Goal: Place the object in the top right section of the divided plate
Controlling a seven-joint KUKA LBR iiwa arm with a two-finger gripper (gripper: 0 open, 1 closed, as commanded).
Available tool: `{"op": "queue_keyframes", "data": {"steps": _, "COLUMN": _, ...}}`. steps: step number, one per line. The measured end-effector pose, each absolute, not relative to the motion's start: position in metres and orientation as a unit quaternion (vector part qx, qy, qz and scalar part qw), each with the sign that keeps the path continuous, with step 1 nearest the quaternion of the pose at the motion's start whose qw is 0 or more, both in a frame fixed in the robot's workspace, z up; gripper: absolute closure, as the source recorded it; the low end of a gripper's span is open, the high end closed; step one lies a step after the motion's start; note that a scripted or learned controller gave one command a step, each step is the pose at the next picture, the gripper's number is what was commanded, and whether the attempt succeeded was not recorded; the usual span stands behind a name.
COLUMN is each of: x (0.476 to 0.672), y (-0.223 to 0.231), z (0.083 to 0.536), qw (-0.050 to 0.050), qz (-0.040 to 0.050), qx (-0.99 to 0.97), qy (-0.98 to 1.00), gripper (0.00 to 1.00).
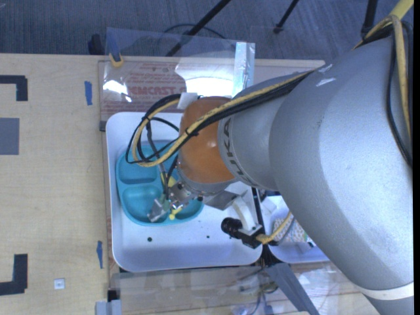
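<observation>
Bench: light wood top [52, 195], black angle marks at its left edge, blue tape bits near the bin's left side; dark floor with tripod legs beyond the far edge.
Bin: shallow white bin [190, 254] mid-frame, rounded corners, a few dark specks on its floor near the front.
Second bin: white bin [308, 253] just to the right, mostly hidden under the arm.
Clear cover: transparent plastic sheet [177, 71] with red print along the far side of the bin, glare on it.
Divided plate: blue divided plate [134, 199] in the left part of the near bin, raised ridges visible between sections; right and far portions covered by the wrist and cables.
Arm: grey arm [328, 169] coming in from the right, fills most of the right half; orange band [203, 143] sits over the plate's far right area.
Cables: yellow and black cables [154, 133] loop from the wrist out over the plate's far left.
Gripper: gripper [167, 205] low over the plate, at its near right part, touching or just above the blue surface.
Jaws: cannot tell if spread or pressed together, metal parts cluttered and small.
Object: small yellow piece [174, 210] right at the fingertips over the plate's near right edge; cannot tell whether it is pinched or just lying there, nor which section it is in.
Black fitting: black part [236, 231] on the bin floor side, right of the plate, under the arm.
</observation>
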State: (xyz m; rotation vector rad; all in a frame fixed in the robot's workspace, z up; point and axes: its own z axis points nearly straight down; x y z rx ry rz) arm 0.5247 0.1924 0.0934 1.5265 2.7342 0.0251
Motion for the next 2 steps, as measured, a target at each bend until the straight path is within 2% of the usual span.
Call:
{"op": "queue_keyframes", "data": {"steps": 1, "x": 0.529, "y": 0.214, "z": 0.094, "qw": 0.008, "qz": 0.0089, "qx": 0.641, "qy": 0.767, "gripper": 0.0}}
{"op": "queue_keyframes", "data": {"steps": 2, "x": 0.532, "y": 0.214, "z": 0.109, "qw": 0.01, "qz": 0.0132, "qx": 0.642, "qy": 0.766, "gripper": 1.0}}
